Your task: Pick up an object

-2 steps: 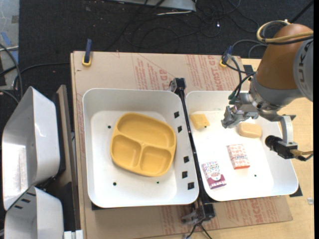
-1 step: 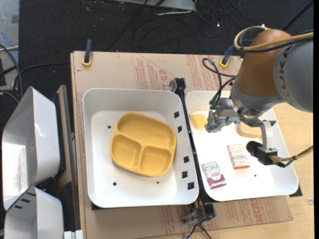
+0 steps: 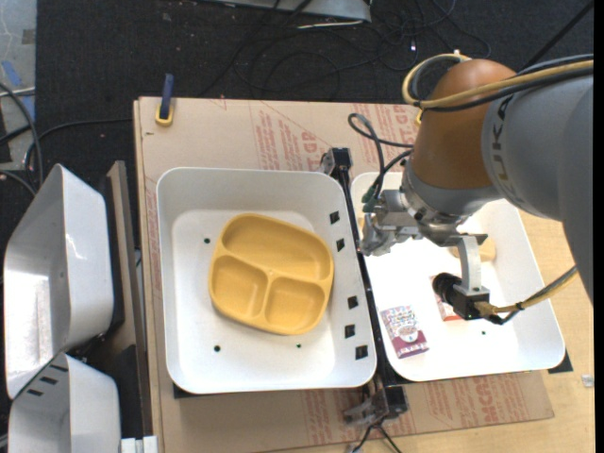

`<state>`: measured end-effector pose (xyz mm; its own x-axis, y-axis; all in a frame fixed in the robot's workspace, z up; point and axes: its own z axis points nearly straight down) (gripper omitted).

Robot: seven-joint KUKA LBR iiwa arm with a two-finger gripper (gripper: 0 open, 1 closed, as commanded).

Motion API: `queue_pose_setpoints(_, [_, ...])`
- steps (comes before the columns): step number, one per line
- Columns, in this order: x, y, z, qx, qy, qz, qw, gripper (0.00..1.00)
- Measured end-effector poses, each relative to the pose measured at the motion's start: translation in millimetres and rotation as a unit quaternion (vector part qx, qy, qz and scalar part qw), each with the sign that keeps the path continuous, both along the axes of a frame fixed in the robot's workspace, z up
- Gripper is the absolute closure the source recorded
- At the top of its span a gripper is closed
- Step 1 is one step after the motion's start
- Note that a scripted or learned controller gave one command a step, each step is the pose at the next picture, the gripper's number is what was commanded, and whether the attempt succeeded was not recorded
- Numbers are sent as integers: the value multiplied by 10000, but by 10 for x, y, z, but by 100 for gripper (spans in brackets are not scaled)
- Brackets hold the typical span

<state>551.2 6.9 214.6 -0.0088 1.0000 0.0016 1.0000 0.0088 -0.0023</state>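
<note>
Gripper sits under the grey wrist, over the right shallow white bin and close to that bin's left wall. The wrist covers it from above, so open or closed: can't tell.

Hidden/partial:
- Small red item on the right bin floor is mostly covered by the robot, and its shape is unreadable.
- Pale cream piece pokes out from behind the arm; only its right end shows.
- The arm also blocks the far part of the right bin.
- Two more white tubs at the left frame edge, both cut off.

Counts:
- 2 bins, side by side.
- Right bin: 3 loose objects. These are the red item, the cream piece, and 1 small purple-and-white printed packet. The packet is fully visible, lying flat near the bin's front-left corner, apart from the gripper.
- Left shallow white bin: 1 yellow plastic divided plate with 3 compartments, roughly centred, clear of the walls.
</note>
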Motion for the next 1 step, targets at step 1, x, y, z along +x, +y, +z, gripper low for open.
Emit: queue_pose_setpoints(1, [-139, 500, -44, -2, 3, -1, 10000, 100])
